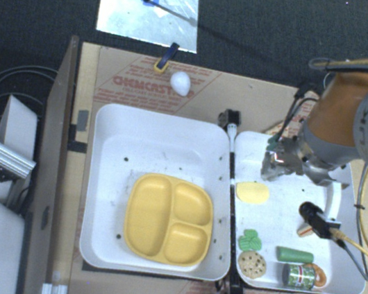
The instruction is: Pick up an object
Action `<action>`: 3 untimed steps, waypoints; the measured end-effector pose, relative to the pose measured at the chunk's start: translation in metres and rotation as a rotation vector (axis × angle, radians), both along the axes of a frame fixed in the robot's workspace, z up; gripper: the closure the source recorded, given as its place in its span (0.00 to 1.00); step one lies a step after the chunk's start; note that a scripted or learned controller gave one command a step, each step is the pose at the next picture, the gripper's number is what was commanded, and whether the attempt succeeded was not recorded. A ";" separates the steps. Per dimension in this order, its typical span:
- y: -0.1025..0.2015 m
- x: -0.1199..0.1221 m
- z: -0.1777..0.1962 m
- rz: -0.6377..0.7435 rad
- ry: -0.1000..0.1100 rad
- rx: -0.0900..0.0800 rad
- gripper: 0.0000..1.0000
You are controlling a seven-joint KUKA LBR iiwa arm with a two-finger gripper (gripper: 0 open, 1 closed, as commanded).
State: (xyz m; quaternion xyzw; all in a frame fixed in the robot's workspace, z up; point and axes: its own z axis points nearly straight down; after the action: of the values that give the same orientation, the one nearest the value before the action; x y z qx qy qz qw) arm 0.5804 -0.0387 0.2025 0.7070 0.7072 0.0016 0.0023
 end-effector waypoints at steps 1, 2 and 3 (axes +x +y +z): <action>-0.009 0.017 0.016 0.004 0.002 0.001 1.00; 0.006 0.059 -0.020 0.006 0.002 0.000 1.00; -0.019 0.001 0.017 -0.002 0.004 0.000 1.00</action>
State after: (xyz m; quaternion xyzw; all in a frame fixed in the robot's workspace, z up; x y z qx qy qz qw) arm 0.5817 -0.0580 0.2199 0.7078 0.7064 0.0003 0.0008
